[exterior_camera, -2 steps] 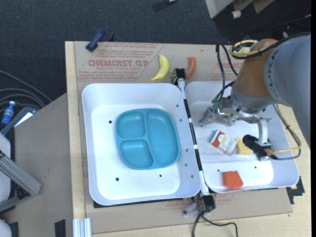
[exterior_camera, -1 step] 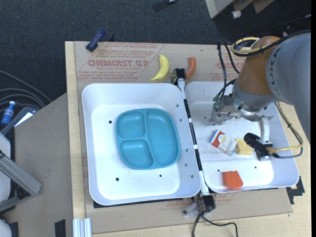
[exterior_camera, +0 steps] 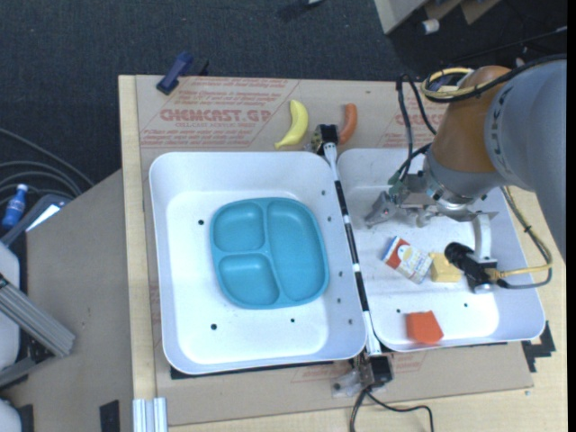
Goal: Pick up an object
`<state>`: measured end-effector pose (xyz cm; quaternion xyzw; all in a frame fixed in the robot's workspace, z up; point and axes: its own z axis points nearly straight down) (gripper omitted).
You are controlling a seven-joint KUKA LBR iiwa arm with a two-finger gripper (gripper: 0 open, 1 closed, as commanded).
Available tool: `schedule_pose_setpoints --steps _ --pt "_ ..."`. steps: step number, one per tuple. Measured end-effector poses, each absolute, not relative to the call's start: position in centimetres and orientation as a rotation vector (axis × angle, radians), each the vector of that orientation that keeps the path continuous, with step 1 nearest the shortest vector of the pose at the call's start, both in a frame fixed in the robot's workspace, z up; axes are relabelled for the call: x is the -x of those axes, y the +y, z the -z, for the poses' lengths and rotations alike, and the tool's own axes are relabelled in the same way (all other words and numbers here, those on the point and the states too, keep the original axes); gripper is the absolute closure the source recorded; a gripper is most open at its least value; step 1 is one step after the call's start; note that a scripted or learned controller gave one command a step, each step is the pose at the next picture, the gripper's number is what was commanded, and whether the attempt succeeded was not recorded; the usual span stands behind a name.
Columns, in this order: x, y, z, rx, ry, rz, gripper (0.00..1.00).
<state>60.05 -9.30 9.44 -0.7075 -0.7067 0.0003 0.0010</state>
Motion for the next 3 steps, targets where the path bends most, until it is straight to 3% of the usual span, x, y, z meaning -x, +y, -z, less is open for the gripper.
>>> schedule_pose_setpoints --steps 1,2,3 --pt "-66.7 -9.9 -8.5 2.221 -2.223 0.000 0.00" --pt "-57.0 -9.4 -8.4 2.221 -2.219 -0.002 0.00" --pt "-57.1 -9.4 -9.4 2.223 -2.218 0.000 1.00"
